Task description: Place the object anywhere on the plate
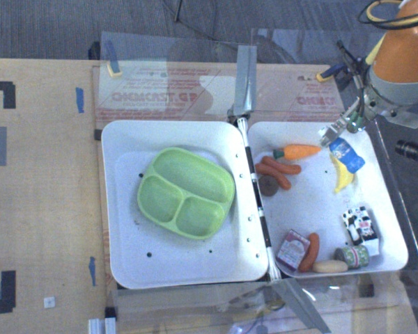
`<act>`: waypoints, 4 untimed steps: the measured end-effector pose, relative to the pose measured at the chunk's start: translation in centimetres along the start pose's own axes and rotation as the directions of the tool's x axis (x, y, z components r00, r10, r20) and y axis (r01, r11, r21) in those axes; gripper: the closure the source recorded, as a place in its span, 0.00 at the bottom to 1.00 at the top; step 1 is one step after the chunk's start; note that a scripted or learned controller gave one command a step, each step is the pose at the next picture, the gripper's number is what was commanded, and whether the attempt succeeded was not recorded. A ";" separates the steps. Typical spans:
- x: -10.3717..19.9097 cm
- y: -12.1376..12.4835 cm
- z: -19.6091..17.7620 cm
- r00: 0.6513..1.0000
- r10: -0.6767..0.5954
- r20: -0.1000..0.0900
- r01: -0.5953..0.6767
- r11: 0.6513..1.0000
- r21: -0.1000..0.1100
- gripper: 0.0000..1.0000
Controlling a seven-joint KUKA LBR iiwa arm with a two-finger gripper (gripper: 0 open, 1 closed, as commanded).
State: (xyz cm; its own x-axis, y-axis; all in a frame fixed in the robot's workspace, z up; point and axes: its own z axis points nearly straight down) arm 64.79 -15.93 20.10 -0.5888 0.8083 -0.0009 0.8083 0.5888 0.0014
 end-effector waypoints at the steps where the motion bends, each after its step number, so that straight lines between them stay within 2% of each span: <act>1: 2.8 -3.7 1.7 0.999 -0.044 -0.003 0.044 0.999 0.002 1.00; 2: 8.0 -0.9 0.8 0.981 -0.194 -0.003 0.194 0.981 0.002 1.00; 3: 14.4 3.0 1.9 0.952 -0.307 -0.004 0.307 0.952 0.001 1.00; 4: 18.1 2.0 1.9 0.928 -0.374 -0.005 0.374 0.928 0.001 1.00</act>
State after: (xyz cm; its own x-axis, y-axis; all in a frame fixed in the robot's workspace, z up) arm 55.75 -0.18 18.20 -0.8482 0.5297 0.0033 0.5297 0.8482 -0.0005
